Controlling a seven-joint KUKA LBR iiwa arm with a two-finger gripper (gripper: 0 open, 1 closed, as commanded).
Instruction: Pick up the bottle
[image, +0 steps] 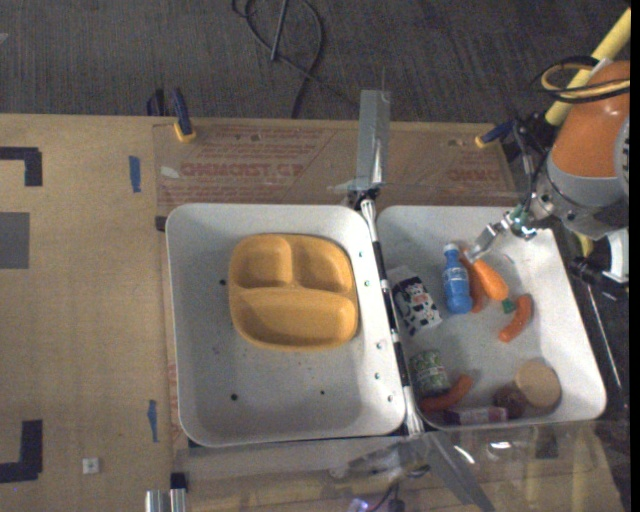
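Here the grey arm with its orange band (590, 140) reaches in from the right, and its two-finger gripper (492, 240) hangs over the upper part of the right shallow white bin (585, 330). The thin metal fingers (485, 243) are spread apart, with nothing between them.

Just below and to the left of the fingers lies the small blue plastic bottle with a white cap (456, 281), flat on the bin floor, cap pointing towards the bin's far wall. It is not touching the fingers. Directly below the fingers, just beside the bottle, lies an orange carrot-shaped toy (488, 281), and a little further down to the right a second, smaller orange piece (516, 318).

Left of the bottle, near the divider between the bins, rests a white cup with black cow-like patches (415, 304). Further below the fingers sit a small green-labelled can (430, 371), a reddish sausage-shaped toy (447, 392) and a round tan wooden-looking disc (538, 383) close to the bin's near corner.

Well away to the left of the fingers, the left white bin (195, 330) holds a yellow-orange plastic plate with three compartments (293, 290). Both bins rest on the light wooden surface (80, 300).
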